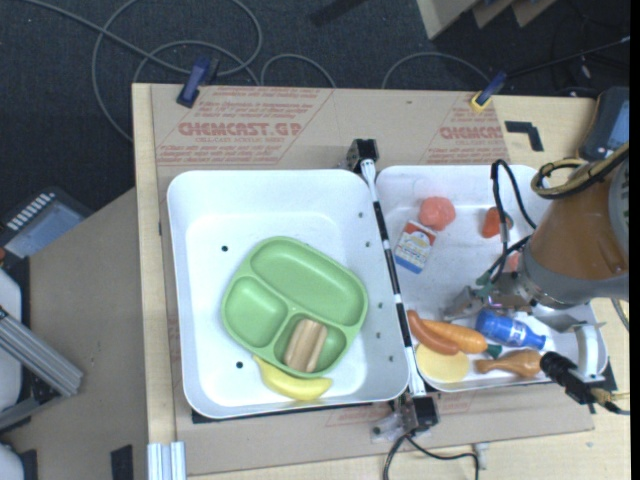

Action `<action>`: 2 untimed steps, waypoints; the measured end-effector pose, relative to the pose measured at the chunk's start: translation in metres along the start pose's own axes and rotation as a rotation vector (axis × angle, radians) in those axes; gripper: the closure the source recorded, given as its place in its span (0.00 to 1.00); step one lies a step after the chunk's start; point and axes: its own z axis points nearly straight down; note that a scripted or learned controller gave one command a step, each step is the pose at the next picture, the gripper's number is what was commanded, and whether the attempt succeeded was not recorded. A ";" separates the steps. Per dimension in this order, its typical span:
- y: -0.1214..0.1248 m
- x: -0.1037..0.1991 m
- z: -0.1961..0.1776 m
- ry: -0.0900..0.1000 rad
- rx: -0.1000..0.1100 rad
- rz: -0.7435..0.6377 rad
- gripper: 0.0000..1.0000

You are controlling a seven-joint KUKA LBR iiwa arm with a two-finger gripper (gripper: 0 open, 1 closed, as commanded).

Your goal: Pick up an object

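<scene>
The task is judged to be at its early stage: nothing is seen lifted, and every object lies on a bin floor. The gripper (475, 301) is lowered into the right bin (455, 180), close above the cluttered near end, and whether it is released or clenched cannot be told from this slant. Just beside it lies the blue bottle (508, 329), taken here as the likeliest thing to be picked; its long axis runs roughly left to right across the view, tilted slightly downward to the right, and which end is the cap cannot be told. The carrot (447, 334) lies next to it, pointing its narrow end up and left, with a yellow disc (442, 366) and a brown drumstick (510, 362) nearby. Farther back in the same bin a small carton (413, 247) and a red ball (436, 212) are set apart. In the left bin (190, 218) a green divided plate (290, 293) is seen, with a banana (293, 383) touching its near edge. A secure grasp and the lift are left to be done.
</scene>
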 end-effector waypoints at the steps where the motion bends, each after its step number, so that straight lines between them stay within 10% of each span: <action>1: 0.058 -0.022 -0.001 -0.001 -0.004 -0.001 0.00; 2: -0.012 -0.055 0.000 0.000 0.000 0.000 0.00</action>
